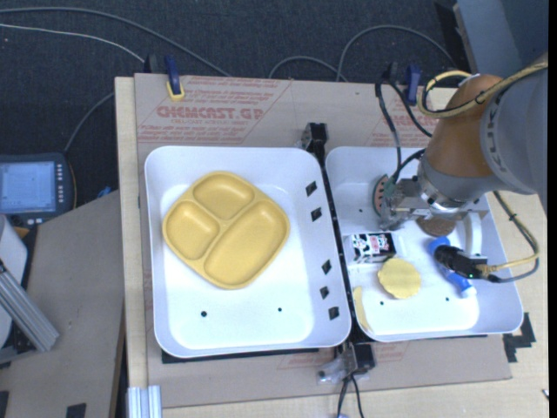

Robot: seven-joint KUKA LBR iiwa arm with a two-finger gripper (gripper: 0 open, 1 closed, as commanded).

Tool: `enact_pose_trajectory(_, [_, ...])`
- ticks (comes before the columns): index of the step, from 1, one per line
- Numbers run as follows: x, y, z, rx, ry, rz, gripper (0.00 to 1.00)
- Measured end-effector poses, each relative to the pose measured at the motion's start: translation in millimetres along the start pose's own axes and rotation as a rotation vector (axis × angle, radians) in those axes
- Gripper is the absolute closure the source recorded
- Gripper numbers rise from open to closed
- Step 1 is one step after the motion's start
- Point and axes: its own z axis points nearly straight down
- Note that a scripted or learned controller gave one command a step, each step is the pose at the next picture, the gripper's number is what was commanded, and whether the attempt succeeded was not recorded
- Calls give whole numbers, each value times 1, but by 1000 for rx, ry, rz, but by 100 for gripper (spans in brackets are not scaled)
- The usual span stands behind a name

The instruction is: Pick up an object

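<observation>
Red "CHEMCAST GP" print marks the table (218,103). A black-and-white packet (374,246) lies lengthwise left-right near the gripper (389,205); its grip cannot be told.

Mustard yellow on the three-compartment plate (226,229), paler yellow on the round disc (399,279), black-and-white print on the small packet (374,246), white on left bin (178,320) and right bin (435,316).

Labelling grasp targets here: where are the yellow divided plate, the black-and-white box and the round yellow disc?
yellow divided plate (224,227), camera view, near where its compartments meet.
black-and-white box (372,246), camera view, middle of its top face.
round yellow disc (399,279), camera view, centre of its top.
</observation>
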Motion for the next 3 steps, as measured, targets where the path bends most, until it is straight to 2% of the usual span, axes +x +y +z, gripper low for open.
enact_pose_trajectory(2, [-4,-11,-111,-8,-3,-2,100])
enact_pose_trajectory(3, [-4,-10,-130,-4,-2,-3,100])
